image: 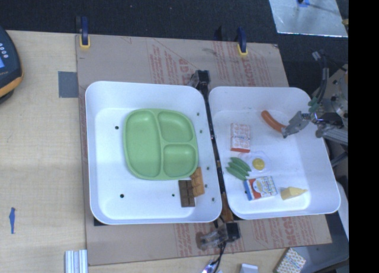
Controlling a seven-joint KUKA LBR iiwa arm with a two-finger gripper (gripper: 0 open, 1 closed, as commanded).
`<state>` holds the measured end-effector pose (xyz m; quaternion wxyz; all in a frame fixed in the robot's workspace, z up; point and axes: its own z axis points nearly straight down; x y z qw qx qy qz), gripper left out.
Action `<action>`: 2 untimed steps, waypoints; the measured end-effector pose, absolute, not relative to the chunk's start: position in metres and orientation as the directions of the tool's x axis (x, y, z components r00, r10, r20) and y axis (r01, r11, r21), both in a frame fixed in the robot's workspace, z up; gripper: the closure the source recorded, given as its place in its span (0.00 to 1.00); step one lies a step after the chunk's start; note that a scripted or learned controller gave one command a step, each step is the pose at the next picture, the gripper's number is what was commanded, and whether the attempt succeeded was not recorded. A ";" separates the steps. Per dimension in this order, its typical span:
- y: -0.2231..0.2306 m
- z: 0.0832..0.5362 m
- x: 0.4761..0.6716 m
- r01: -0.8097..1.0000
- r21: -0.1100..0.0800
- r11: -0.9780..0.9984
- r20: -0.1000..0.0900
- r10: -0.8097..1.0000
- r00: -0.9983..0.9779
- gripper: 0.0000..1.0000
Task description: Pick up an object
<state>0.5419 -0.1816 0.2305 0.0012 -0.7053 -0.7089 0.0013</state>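
Gripper: over the right bin, upper right area, fingers pointing left – can't tell from this angle if they're apart or together, nothing visible between them.
Orange sausage: just left of the fingertips, lying at a slant on the bin floor; touching or not – can't tell.
Right bin, other contents: white-and-red packet near the middle, green pea pods below it, small yellow round piece just beside the pods, red-white-blue carton at the lower middle, pale yellow wedge just right of the carton.
Left bin: green divided plate in the centre, flat, three compartments; brown wafer-like blocks at the plate's lower right edge.
Bench: cardboard sheet under both bins, held by two clamps at the far edge.
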 end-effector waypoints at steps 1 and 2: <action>-0.190 0.110 0.607 1.000 -0.005 0.010 -0.001 1.000 -0.010 0.00; -0.176 0.091 0.658 1.000 0.001 0.007 -0.001 1.000 -0.007 0.00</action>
